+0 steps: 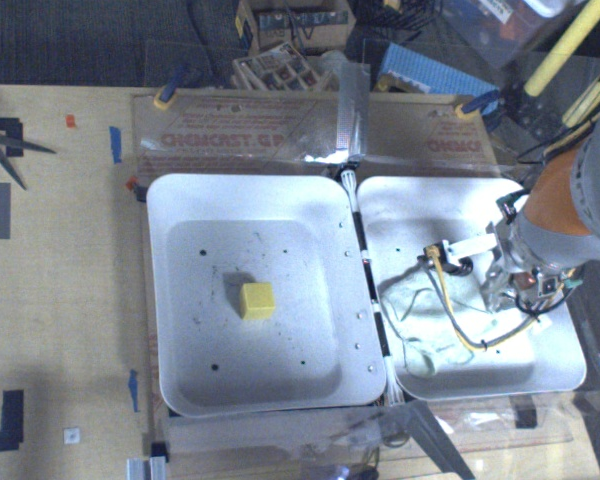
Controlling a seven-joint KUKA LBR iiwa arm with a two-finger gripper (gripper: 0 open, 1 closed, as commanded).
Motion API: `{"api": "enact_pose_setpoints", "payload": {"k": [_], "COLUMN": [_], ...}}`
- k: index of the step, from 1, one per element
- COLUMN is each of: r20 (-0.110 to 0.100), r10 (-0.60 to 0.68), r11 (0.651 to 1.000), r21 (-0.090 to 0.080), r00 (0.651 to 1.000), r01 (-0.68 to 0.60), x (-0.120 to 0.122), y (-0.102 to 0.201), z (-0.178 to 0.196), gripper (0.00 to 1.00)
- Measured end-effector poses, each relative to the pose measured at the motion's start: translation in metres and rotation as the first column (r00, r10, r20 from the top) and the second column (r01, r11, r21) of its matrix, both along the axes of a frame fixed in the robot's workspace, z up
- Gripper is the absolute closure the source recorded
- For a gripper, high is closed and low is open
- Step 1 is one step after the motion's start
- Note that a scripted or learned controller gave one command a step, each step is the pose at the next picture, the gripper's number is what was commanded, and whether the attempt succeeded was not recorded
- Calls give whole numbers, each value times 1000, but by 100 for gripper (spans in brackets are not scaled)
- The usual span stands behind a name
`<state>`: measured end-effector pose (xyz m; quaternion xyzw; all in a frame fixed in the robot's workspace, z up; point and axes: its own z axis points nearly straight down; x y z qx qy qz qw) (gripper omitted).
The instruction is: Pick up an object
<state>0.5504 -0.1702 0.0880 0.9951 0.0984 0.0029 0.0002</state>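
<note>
Tool (500, 286) low over right bin (550, 373), beside pale cloth (420, 303), grip state impossible to tell; yellow block (258, 300) well apart to the left, mid left bin (180, 208), no long axis.

The arm (570, 208) is grey with a wide orange band above the wrist. Below the band sits a dark metal wrist part (525, 268) with small fittings. A yellow cable (450, 313) and thin black wires loop from it
</note>
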Motion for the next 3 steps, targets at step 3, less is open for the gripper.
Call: {"api": "enact_pose_setpoints", "payload": {"k": [3], "r20": [-5], "r10": [-5], "r11": [1000], "r21": [1], "r00": [1000], "r01": [5], "x": [-6], "y": [-1], "z": [116], "gripper": [100]}}
